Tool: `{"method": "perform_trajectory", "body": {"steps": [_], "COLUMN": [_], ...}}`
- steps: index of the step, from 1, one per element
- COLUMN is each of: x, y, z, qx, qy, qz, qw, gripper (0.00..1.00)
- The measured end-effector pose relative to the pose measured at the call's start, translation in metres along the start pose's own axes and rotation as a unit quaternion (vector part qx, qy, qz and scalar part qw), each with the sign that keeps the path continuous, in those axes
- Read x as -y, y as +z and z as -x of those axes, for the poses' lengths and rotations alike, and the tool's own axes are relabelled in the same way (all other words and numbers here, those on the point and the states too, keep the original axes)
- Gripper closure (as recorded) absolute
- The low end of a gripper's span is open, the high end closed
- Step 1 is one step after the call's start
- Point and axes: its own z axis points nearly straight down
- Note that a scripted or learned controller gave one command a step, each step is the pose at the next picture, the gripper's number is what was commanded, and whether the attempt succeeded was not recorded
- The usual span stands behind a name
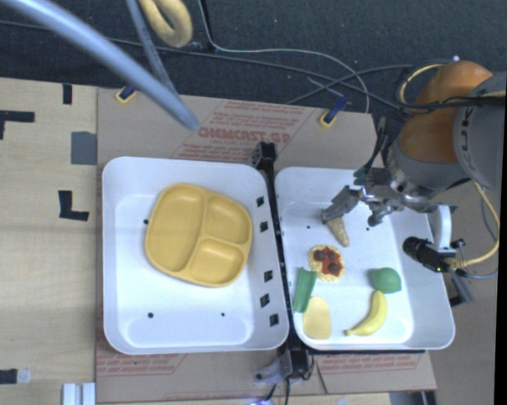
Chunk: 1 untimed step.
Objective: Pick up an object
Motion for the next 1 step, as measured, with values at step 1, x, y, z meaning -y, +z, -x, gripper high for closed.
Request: {"method": "perform_trajectory", "body": {"steps": [1], "x": [-0.0029], "y": [-0.0066], "z": [-0.0002], "qx": [0.001], "qy": [-0.001], "qz": [0.006], "qw": [1.0000], "gripper": [0.00]}}
